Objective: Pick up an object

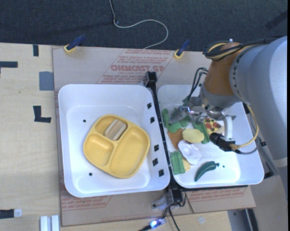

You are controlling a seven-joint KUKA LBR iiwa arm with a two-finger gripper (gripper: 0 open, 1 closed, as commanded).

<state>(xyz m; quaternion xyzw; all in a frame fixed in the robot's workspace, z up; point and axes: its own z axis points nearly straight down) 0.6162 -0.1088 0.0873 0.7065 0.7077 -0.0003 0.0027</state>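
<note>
Two white bins sit side by side on the bench; the left bin [72, 129] holds a yellow plate [117, 146]. In the right bin [248, 170], a green pepper [206, 169] lies slantwise, its long axis running lower left to upper right, stem end upper right. Over the toy pile hangs the gripper [195, 113], its state impossible to tell.

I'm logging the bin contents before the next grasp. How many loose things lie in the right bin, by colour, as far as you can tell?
Green: 4, including the pepper
Yellow: 1, the lump
White: 1, the piece
Orange: 1, the piece
Total: 7; more may hide under the gripper.
</note>
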